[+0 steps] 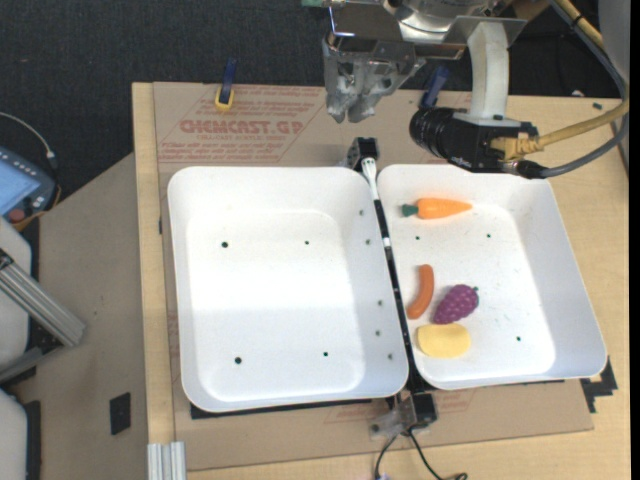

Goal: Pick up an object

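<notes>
- Nearest the camera, a small black clip [418, 409] with trailing wires sits at the front edge of the desk [150, 268], just below the seam where the two bins meet.
- Landmark: the right bin [560, 268], a shallow white tray. All positions below are given relative to it.
- Left bin [270, 278]: lies just beside the landmark's left wall, the two rims touching along a dark seam.
- Yellow item [443, 341]: inside the landmark, near its front-left corner.
- Purple grape cluster [455, 302]: inside the landmark, just behind the yellow item and touching or nearly touching it.
- Orange-red sausage-shaped piece [423, 290]: inside the landmark, lying lengthwise close to its left wall, just beside the grapes.
- Toy carrot [438, 208]: inside the landmark near its rear-left corner, lying crosswise with the green end toward the left wall, well apart from the other three items.
- Gripper [352, 98]: raised above the desk behind the landmark's rear-left corner, over the brown cardboard sheet [250, 128]. Nothing sits between its fingers; whether they are spread or pressed together cannot be told.
- Blue-and-yellow clamp [226, 90]: on the cardboard's rear edge, well to the left of the landmark.
</notes>
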### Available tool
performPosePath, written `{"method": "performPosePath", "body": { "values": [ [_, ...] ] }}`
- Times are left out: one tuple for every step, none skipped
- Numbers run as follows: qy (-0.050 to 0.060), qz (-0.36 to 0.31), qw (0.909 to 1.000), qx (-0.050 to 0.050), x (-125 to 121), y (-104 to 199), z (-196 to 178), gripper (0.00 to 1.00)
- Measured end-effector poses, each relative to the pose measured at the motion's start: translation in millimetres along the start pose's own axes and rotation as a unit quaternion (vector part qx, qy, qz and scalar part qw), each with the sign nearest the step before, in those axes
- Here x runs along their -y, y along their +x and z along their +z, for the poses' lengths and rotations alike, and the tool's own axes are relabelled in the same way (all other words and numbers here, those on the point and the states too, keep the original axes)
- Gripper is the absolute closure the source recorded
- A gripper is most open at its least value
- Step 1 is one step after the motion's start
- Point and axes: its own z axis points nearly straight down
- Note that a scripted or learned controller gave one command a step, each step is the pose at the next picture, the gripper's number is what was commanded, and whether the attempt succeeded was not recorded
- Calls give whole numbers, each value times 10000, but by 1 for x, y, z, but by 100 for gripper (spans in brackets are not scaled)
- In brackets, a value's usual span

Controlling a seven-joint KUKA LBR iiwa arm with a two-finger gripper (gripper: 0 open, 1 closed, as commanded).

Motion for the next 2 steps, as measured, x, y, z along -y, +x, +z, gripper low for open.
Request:
{"method": "performPosePath", "body": {
  "values": [
    [0, -26, 10000, -3, -26, 29, 0, 100],
    [84, -10, 10000, 27, -25, 27, 129, 100]
  ]
}}
